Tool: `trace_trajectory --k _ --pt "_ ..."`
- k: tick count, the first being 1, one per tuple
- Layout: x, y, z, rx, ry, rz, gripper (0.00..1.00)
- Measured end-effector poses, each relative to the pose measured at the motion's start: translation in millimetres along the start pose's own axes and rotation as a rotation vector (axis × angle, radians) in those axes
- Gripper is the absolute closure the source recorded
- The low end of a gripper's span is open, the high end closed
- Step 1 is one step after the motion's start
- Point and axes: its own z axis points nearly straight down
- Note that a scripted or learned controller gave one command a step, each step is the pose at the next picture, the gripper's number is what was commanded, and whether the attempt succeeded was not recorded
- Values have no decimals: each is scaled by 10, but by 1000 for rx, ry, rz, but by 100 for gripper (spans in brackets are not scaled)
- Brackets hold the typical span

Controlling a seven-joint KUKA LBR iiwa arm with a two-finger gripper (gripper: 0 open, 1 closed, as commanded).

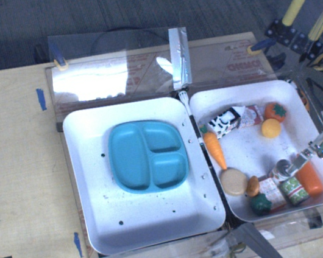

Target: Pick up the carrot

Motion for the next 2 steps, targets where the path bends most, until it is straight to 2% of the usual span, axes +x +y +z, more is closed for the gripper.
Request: trace_trajectory --k 1,2 --pt "297 165 -408 -5 -5 33 0" --pt "219 103 411 0 2 -329 0"
